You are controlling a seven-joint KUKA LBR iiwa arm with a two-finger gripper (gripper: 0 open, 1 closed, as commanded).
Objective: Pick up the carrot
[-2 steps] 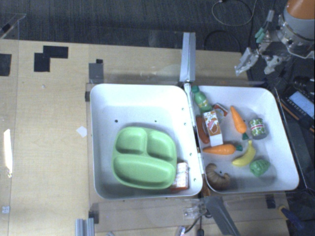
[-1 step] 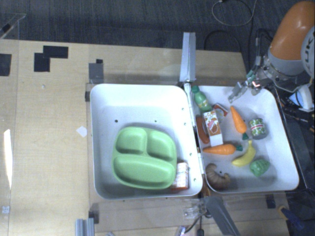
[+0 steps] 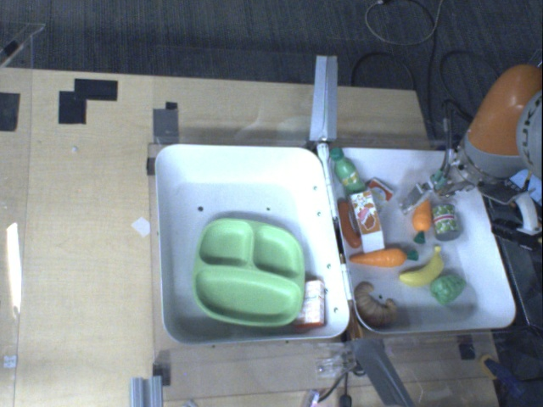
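The carrot [image 3: 380, 259], orange with a green stub at its right end, lies on its side in the middle of the right bin [image 3: 496, 261]. My gripper [image 3: 431, 191] hangs over the bin's far right part, up and to the right of the carrot and well apart from it. It looks open, with nothing between its fingers. Just below it sit a small orange item [image 3: 422, 215] and a small jar [image 3: 445, 220].
Around the carrot lie a white carton [image 3: 366, 219], a sausage [image 3: 345, 221], a green bottle [image 3: 348, 174], a banana [image 3: 423, 271], a green vegetable [image 3: 447, 288] and a brown pastry [image 3: 377, 306]. The left bin [image 3: 178, 227] holds a green divided plate [image 3: 250, 271] and a small packet [image 3: 313, 303].
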